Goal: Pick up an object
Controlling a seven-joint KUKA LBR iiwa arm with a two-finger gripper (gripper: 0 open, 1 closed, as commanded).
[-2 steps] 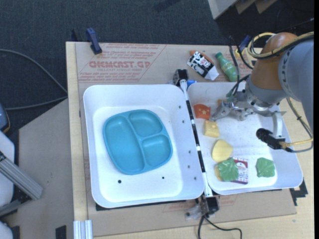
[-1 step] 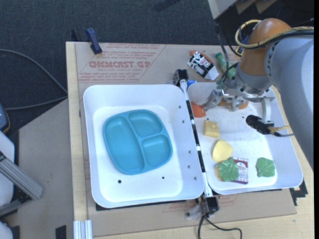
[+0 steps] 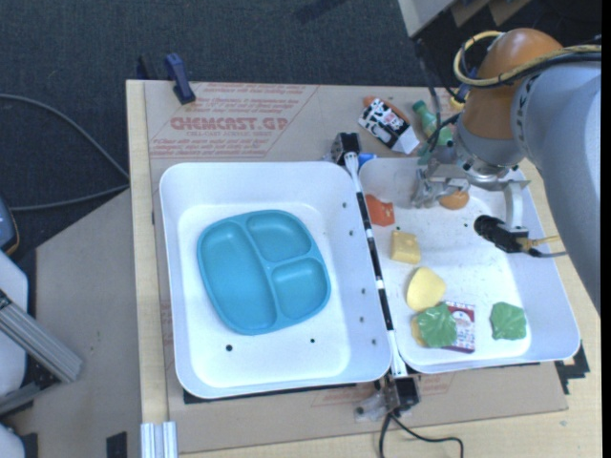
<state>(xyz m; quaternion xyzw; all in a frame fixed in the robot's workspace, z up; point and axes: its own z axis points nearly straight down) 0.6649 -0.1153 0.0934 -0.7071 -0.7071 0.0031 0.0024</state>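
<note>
My gripper [image 3: 436, 189] is low over the far end of the right bin [image 3: 549, 337], reaching in from the right. A small orange object [image 3: 456, 199] lies right beside it, and whether it is gripped is hidden. Further along the bin lie an orange-red piece [image 3: 380, 212], a pale yellow block [image 3: 406, 247], a rounded yellow item [image 3: 426, 288], a green leafy piece [image 3: 436, 326], a red and white packet [image 3: 463, 329] and a second green piece [image 3: 508, 321].
The left bin [image 3: 186, 198] holds a blue divided plate [image 3: 264, 270]. Behind the bins, a black and white patterned object [image 3: 386, 122] and a small green item [image 3: 425, 118] lie on the board. A blue clip [image 3: 179, 77] sits at the far left corner.
</note>
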